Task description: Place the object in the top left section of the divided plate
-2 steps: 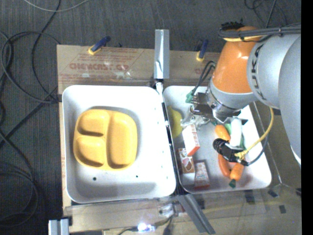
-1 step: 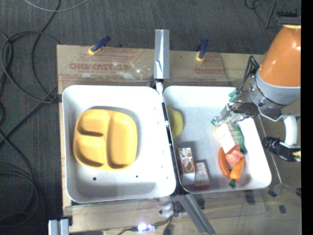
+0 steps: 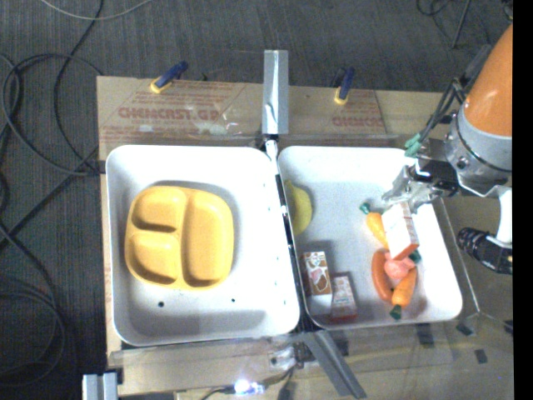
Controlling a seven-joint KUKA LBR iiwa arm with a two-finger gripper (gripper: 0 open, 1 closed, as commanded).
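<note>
Two white bins (image 3: pixel 125 307), one divided plate (image 3: pixel 180 235), two cartons (image 3: pixel 316 273), two clamps (image 3: pixel 169 76).

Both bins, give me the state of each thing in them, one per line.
Plate: upright in the left bin, sections bare.
Cartons: two, lying flat, side by side, right bin.
Carrots: piled together, right bin.
Yellow item: against the right bin's left wall.
Gripper: above the carrots.

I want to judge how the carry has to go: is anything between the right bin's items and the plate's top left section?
Only the two bin walls meeting between the bins, which the load must be lifted over. The yellow divided plate lies in the left bin, and nothing visible lies in its top left section. The gripper hovers above the carrots.
</note>
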